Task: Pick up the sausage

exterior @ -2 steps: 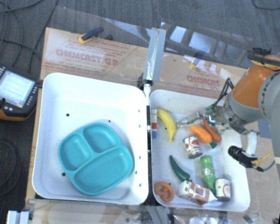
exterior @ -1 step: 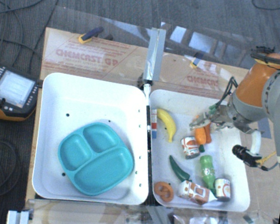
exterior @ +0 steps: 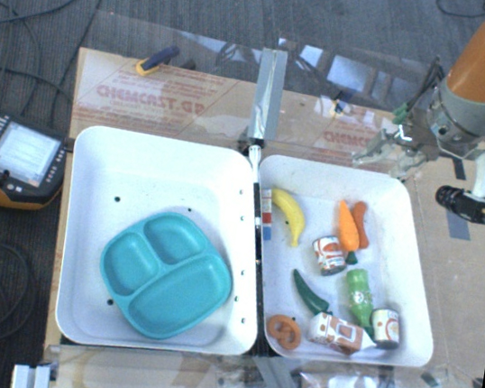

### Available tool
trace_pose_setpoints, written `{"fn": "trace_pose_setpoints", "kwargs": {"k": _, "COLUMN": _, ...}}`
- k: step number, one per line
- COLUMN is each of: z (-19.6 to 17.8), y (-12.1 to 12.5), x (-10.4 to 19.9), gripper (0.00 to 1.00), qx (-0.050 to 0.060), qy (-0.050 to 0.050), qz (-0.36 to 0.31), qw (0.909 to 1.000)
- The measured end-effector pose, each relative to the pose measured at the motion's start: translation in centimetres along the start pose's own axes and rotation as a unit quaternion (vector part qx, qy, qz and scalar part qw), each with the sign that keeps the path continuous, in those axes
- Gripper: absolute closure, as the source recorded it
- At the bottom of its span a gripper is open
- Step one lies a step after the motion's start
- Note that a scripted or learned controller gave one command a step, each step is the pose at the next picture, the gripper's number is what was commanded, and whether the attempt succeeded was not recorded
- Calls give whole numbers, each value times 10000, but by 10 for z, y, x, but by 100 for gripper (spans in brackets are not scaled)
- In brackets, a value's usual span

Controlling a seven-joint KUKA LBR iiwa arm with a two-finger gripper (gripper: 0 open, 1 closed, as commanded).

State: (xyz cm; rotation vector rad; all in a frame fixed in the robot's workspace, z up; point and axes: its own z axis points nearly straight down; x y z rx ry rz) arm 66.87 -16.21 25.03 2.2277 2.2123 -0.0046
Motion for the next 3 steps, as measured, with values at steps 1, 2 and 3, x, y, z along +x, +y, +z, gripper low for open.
{"fn": "trace_pose_setpoints", "kwargs": {"k": 1, "z": 0, "y": 0, "x": -1, "gripper": 0, "qx": 4, "qy": -11, "qz": 5, "qw": 10000}}
{"fn": "trace_pose_setpoints", "kwargs": {"k": 2, "z": 20, "y": 0, "x": -61, "gripper": 0, "qx": 1, "qy": -5, "qz": -649, "qw": 9979}}
{"fn": "trace_pose_setpoints", "kwargs": {"k": 3, "z": 41, "y": -10, "x": -61, "gripper": 0, "qx": -4, "qy": 1, "qz": -1884, "qw": 9821}}
